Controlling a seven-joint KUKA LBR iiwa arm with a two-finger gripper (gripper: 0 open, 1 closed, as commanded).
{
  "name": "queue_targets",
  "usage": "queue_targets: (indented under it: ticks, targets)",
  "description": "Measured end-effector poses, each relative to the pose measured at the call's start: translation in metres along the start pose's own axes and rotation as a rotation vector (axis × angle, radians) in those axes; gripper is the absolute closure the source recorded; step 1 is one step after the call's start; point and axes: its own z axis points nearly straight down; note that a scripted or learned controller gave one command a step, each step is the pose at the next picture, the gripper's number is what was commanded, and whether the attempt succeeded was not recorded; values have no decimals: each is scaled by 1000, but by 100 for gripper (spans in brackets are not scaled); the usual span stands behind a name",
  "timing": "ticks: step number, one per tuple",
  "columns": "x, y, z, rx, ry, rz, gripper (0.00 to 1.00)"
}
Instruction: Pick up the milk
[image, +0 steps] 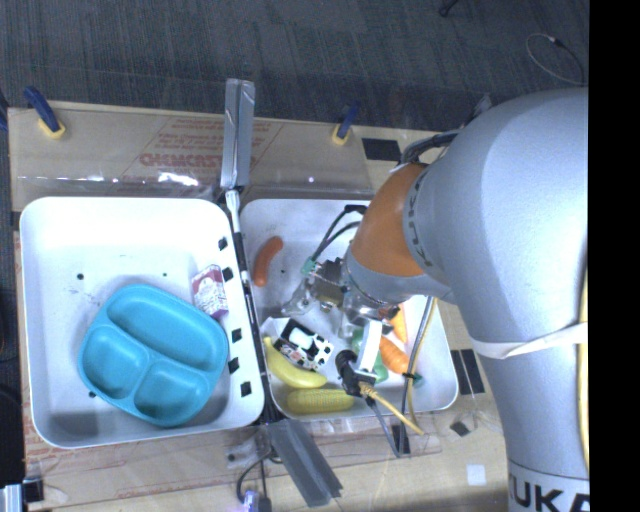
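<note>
Gripper (318, 288): low in the right bin (440, 395), just behind the milk. I cannot tell whether it stands apart or together, and nothing is seen held in it.
Milk (304, 347): a small carton with black-and-white cow patches, lying tilted in the front left part of the right bin.
Handling: it is probably a light toy carton with stiff, flat, smooth faces. It should slip little if taken across two opposite flat sides, and a grip on its corners looks less sure.
Banana (292, 370): yellow, curved and smooth, just in front of the milk and apparently touching it, so it could be caught in the same grasp.
Corn (316, 401): yellow and knobbly, against the front wall.
Carrot (394, 352): orange and tapered, to the right of the gripper.
Sausage (265, 258): orange-brown and rounded, at the back left, well apart from the milk.
Left bin (60, 225): holds a glossy blue divided plate (152, 352), with a small red-and-white pack (210, 291) against the dividing wall.
</note>
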Motion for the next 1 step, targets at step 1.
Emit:
queue_targets:
  ticks: [1]
  targets:
    - [-9,10,6,-3,2,-21,0]
